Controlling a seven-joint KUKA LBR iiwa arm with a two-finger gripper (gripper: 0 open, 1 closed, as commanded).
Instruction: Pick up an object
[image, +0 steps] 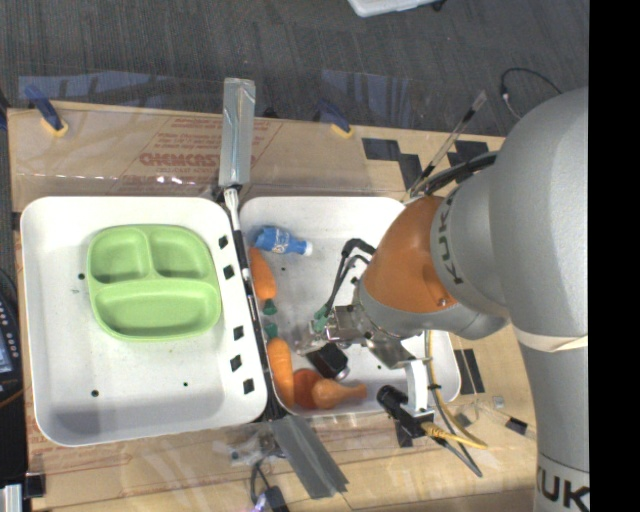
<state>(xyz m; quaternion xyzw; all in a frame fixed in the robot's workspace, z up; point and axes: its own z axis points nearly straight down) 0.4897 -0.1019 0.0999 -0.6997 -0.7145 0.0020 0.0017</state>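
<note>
**Arm low over the right bin, above the carrots**

In the right bin (300, 215) several small things lie along its left wall. At the front left corner there are two carrots: one carrot (281, 368) lies lengthwise beside the wall, and a second carrot (328, 392) lies across the front, and the two touch or nearly touch at the corner. A third carrot (263, 275) lies further back, also just beside the left wall. Behind it, near the back of the bin, lies a small blue bottle (277, 240) with a white end, on its side. Between the back carrot and the front carrots there are some small green pieces (269, 318); they are too small to name.

The gripper (330, 358) is down inside the right bin, just above and to the right of the front carrots. Its dark tip is very close to the second carrot, but I cannot tell if it touches it. I also cannot tell whether it is released or clenched, and no object is seen held in it. Above the gripper is the orange band (410, 265), and the large grey arm (520, 210) comes in from the right and covers the right part of this bin.

The left bin (50, 400) holds a green divided plate (153, 280) with three compartments, which lies in the back half of the bin. Both bins stand side by side on the worktop (110, 135), which is covered with a clear sheet.
</note>
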